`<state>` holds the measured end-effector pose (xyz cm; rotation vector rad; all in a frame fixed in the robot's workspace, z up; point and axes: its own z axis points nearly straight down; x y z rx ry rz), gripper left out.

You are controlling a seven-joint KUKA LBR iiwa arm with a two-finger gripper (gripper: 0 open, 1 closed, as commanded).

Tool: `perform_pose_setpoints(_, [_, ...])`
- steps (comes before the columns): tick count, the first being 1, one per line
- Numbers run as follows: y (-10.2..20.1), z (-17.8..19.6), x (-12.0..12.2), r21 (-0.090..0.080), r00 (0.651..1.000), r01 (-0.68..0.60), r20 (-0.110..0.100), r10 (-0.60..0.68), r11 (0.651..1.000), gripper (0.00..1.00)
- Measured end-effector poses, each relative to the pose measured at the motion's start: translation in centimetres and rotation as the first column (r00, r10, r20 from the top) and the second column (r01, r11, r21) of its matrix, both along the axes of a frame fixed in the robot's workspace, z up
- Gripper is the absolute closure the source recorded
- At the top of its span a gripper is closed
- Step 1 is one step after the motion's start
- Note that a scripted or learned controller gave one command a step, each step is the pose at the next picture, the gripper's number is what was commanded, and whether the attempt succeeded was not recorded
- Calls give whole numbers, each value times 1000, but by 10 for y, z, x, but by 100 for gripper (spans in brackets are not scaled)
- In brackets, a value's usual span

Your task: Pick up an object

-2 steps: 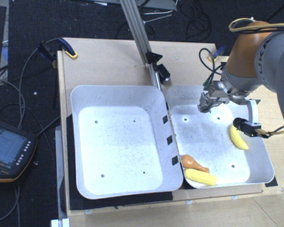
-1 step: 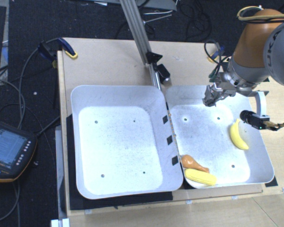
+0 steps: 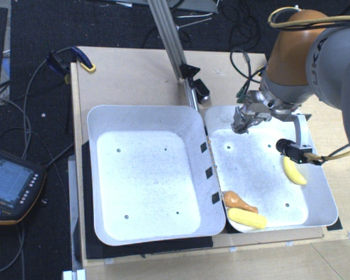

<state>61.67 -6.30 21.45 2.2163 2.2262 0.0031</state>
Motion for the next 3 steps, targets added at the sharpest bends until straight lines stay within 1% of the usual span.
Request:
perform_pose_setpoints(1, [53,1,-2,0,1000,0,-2,0,1000,100])
perform_pose_setpoints(2, [103,-4,-18,0,1000,0,-2,0,1000,100])
perform_pose_setpoints(3, [153,5,-22,0,1000,0,-1,0,1000,100])
